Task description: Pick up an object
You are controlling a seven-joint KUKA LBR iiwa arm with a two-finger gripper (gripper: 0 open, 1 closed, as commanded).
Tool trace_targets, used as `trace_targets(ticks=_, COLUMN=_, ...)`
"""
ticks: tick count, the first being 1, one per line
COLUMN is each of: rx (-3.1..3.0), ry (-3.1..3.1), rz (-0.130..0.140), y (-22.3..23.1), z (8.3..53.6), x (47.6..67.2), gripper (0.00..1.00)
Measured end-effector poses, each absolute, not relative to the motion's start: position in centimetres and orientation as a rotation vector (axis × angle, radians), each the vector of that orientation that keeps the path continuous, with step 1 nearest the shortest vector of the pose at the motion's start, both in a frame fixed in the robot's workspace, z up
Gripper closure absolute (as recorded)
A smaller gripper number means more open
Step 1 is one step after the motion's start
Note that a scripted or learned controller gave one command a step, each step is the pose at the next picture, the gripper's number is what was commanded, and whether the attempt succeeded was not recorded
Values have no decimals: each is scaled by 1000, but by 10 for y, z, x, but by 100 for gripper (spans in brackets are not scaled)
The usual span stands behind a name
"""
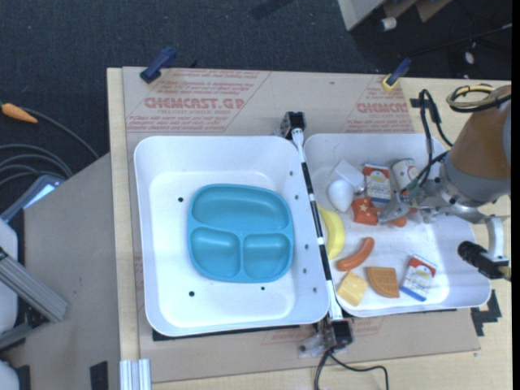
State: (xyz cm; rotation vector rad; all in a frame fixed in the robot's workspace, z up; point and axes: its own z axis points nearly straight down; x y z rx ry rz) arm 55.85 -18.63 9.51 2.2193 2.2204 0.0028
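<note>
Objects for picking lie scattered in the right white bin (455, 299): a white egg (340, 192) near the left wall, a yellow banana (331, 229) just below it against the divider, a red-orange sausage (356, 253), a yellow cheese wedge (351, 288), a tan cracker-like piece (383, 281) beside the wedge, and a small printed carton (419, 278) toward the front right. Another small carton (377, 182) stands near the back, with a small red item (365, 210) just in front of it. The tool (398, 211) reaches in from the right, low over the bin's middle, just beside that red item; whether it is apart or together I cannot tell. The left white bin (154, 218) holds a blue divided tray (240, 232). Both bins sit side by side on the counter (219, 104).
</note>
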Motion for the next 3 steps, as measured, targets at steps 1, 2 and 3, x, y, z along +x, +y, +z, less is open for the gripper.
trace_targets(ticks=1, rx=2220, ry=2223, rz=1, y=-132, z=85, x=607, gripper=0)
trace_targets(ticks=2, rx=2218, ry=2222, rz=9, y=-131, z=98, x=609, gripper=100)
trace_targets(ticks=3, rx=2218, ry=2222, rz=9, y=-131, z=98, x=608, gripper=0)
